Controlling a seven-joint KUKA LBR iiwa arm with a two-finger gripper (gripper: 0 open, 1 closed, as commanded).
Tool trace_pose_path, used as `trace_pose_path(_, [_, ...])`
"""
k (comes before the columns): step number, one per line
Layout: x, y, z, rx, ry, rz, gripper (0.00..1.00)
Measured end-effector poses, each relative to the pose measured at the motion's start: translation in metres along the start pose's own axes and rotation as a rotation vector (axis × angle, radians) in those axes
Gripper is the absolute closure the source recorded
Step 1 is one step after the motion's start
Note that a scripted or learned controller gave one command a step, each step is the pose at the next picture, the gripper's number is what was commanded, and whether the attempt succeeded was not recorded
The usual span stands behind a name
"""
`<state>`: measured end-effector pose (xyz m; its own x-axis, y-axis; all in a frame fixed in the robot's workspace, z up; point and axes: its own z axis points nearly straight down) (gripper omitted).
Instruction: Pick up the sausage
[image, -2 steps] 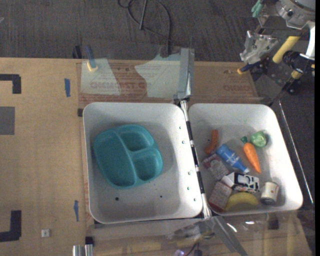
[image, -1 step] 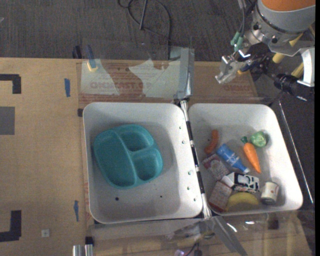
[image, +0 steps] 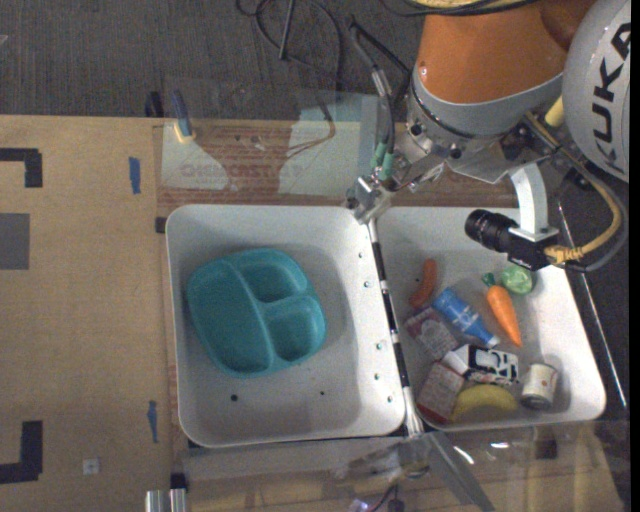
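The gripper (image: 368, 196) hangs over the top end of the divider where the two bins meet — whether it is parted or closed, I cannot tell. The sausage (image: 426, 283) lies in the right bin (image: 585, 345), below and to the right of the gripper, apart from it. Just right of the sausage sits a blue bottle (image: 464, 315), then a carrot (image: 505, 313). Further down from the sausage — a banana (image: 484, 402). Left of the sausage, in the left bin (image: 190, 400), rests a teal divided plate (image: 256, 310).
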<state>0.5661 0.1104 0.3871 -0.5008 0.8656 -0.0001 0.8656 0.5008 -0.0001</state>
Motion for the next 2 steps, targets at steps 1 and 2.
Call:
trace_pose_path(1, [0.0078, -0.0309, 0.0801, -0.001, 0.000, -0.087, 1.00])
trace_pose_path(2, [0.0072, -0.0310, 0.0798, -0.002, -0.001, -0.086, 0.00])
